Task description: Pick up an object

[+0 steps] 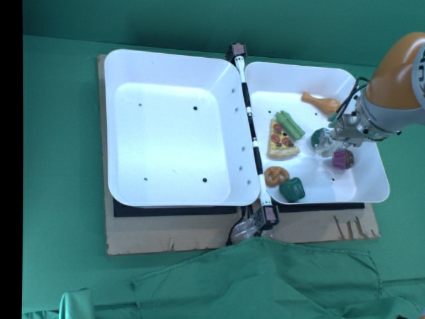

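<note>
Green cloth [265,278] is bunched along the surface's front edge. Behind it, the right bin [368,188] holds a pizza slice [281,140], pretzel [275,175], green pepper [292,189], drumstick [321,102], green stalks [289,124] and purple piece [342,159]. Arm's jaws [330,140] sit low near that bin's middle, against a dark green piece [319,137]; whether they are apart or together I cannot tell. The left bin [126,72] lies beside it.
</note>
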Available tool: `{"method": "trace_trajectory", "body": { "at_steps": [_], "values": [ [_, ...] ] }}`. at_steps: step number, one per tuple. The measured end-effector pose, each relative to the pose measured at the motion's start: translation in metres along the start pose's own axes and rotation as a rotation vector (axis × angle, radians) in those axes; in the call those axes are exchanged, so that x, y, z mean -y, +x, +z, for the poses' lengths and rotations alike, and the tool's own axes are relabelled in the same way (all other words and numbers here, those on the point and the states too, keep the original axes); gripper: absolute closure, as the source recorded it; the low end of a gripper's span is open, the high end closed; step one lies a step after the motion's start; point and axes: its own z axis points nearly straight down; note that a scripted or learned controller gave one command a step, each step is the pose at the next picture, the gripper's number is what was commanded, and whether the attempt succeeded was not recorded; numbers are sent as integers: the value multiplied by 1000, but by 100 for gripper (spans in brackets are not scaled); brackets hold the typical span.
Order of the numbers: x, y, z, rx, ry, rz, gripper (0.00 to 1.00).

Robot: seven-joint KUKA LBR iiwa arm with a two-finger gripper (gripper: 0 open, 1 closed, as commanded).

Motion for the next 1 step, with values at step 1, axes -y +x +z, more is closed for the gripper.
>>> {"method": "trace_trajectory", "body": {
  "at_steps": [1],
  "values": [
    [0,-10,-62,3,-2,-1,100]
  ]
}}
